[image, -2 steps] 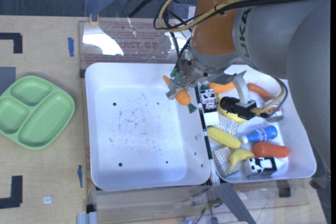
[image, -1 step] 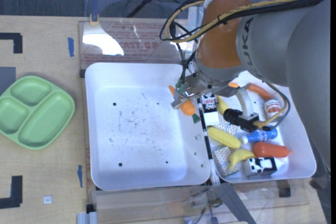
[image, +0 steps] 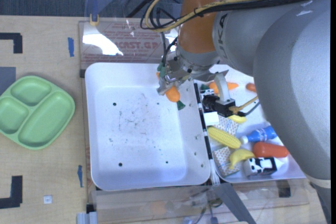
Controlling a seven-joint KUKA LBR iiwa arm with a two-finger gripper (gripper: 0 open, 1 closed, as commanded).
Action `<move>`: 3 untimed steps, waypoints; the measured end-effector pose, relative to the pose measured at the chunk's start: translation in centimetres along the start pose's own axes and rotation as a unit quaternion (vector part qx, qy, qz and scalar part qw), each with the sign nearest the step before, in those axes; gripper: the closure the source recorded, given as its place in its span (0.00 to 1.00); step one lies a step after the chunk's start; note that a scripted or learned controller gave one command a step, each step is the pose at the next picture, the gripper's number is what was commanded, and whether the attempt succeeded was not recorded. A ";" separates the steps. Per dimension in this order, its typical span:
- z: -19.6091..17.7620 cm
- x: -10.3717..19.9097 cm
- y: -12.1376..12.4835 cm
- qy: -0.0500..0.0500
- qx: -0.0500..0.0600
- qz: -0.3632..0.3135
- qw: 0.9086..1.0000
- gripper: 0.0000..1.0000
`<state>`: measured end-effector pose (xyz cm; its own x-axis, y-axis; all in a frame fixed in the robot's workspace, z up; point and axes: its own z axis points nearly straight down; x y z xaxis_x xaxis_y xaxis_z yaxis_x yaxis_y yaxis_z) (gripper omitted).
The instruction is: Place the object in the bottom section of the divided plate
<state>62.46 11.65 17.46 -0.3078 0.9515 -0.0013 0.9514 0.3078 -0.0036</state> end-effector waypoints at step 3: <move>0.2 6.4 -0.8 0.000 0.000 0.134 0.991 1.00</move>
